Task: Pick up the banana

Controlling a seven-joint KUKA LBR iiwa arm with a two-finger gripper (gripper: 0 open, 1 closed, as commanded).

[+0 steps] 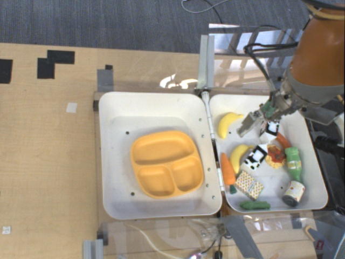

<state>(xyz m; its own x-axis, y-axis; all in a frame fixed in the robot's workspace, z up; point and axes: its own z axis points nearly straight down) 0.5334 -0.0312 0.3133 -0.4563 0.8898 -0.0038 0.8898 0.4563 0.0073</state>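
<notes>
The yellow banana lies curved at the upper left of the right bin, close to the divider between the bins. My gripper hovers just to the banana's right, above the bin's upper middle, and is apart from it. The fingers look spread, with nothing between them. The grey arm with its orange band comes in from the upper right and hides the bin's far right corner.
Below the banana are a second yellow fruit, a carrot, a black-and-white cow toy, a checkered box, a green bottle and a can. The left bin holds a yellow divided plate.
</notes>
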